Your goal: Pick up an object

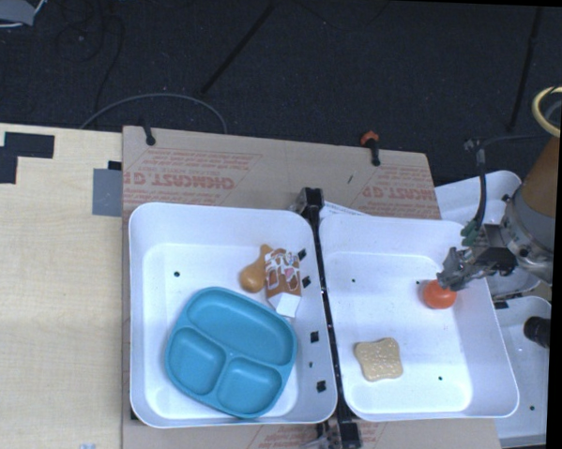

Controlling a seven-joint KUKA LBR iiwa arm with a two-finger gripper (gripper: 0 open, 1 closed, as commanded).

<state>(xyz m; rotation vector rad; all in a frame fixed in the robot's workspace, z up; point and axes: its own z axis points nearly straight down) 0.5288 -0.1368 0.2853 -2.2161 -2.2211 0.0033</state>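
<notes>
A small orange-red round object (437,295) lies near the right wall of the right bin (412,404). My gripper (453,272) hangs right above and against it, at the end of the arm reaching in from the right. A tan cracker-shaped piece (378,358) lies in the same bin, toward the front. In the left bin (152,259) a blue divided plate (230,351) lies flat, and behind it sit a small orange-brown piece (254,275) and a brown-and-white packet (283,273).
A black divider with clips (316,305) runs between the two bins. Cardboard (265,176) lies under the bins on the wooden bench. Cables and a white base (529,326) stand beyond the right bin's wall.
</notes>
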